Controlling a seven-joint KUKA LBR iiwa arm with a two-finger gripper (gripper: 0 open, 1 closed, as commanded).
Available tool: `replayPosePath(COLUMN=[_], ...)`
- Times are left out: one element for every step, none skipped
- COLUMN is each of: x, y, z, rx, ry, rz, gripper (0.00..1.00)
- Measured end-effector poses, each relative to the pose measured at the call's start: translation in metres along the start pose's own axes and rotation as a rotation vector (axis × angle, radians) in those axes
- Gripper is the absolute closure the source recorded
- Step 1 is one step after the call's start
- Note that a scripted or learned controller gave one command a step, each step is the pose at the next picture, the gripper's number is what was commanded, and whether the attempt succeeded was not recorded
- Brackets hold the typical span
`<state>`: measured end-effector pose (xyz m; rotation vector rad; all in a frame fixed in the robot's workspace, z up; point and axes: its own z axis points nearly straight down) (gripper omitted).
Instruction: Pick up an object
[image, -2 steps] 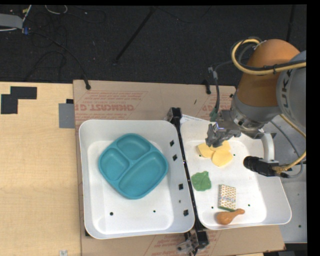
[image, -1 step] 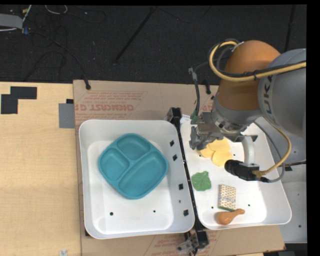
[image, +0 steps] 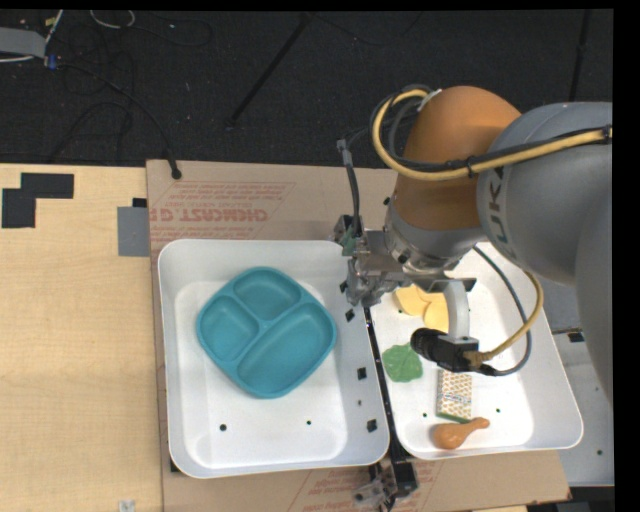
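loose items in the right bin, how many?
4 visible in the right bin: yellow piece at the far side under the arm, green piece by the divider, patterned box near the middle, orange drumstick-shaped toy at the near edge. The arm may hide more.

Light wood bench (image: 70, 360) spans view's lower part; dark floor beyond far edge. Black L-shaped mark (image: 35, 197) and grey patch (image: 131, 230) on bench surface at left. Brown cardboard sheet (image: 250, 205) with reversed red print lies flat on bench, under both bins. Left white bin (image: 190, 440) and right white bin (image: 555, 425) sit side by side on cardboard, touching or nearly so along middle seam; contact hard to judge under black clips there.
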<state>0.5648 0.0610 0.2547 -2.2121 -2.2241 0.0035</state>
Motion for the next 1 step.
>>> replayPosePath(x=[0.0461], y=[-0.0192], z=[0.0177], rx=[0.002], ry=[-0.001], rz=[0.001], gripper=[1.0])
